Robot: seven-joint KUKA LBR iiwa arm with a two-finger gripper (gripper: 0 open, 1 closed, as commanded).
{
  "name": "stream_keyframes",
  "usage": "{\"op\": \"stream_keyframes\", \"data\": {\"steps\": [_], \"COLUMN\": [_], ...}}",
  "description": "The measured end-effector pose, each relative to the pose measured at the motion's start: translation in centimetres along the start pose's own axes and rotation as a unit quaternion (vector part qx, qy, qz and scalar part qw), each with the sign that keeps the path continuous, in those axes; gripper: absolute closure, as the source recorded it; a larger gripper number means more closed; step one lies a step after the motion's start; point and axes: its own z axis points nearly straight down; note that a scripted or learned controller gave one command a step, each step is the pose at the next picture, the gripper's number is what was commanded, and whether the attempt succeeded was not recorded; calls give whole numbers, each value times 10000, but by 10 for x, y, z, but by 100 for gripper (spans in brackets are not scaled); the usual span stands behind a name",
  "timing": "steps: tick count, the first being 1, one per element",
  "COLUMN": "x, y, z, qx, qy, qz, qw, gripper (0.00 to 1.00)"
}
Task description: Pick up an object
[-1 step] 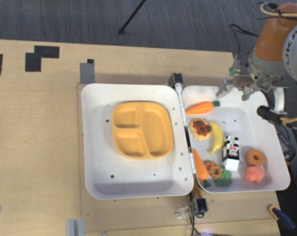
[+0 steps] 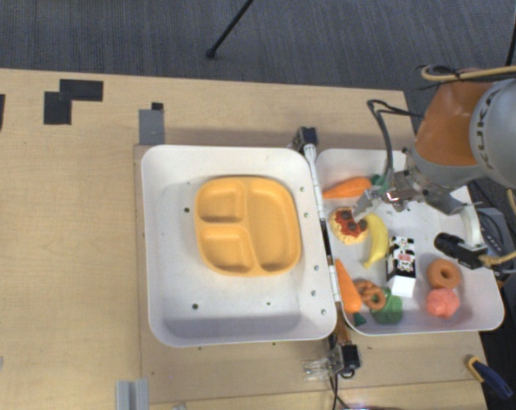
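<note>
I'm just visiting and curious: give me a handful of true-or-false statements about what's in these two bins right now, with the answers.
1. The yellow tray lies in the left bin. True.
2. The banana lies in the left bin. False: it is in the right bin, beside the pizza slice.
3. The gripper hangs over the right bin, near the carrot. True.
4. The donut sits on the yellow tray. False: it is in the right bin, just above the pink ball.
5. The arm reaches over the left bin. False: it is over the right one.
</note>
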Motion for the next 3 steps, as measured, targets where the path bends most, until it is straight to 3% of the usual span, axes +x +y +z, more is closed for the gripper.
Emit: {"op": "stream_keyframes", "data": {"steps": [1,2,3], "x": [1,11,12], "y": [5,-15,-14], "z": [5,8,8], "qx": [-76,-82,-99], "qy": [-63,-43,-55], "qz": [-947,-1579,-2033], "qw": [9955,9874,9791], "gripper": [0,0,0]}}
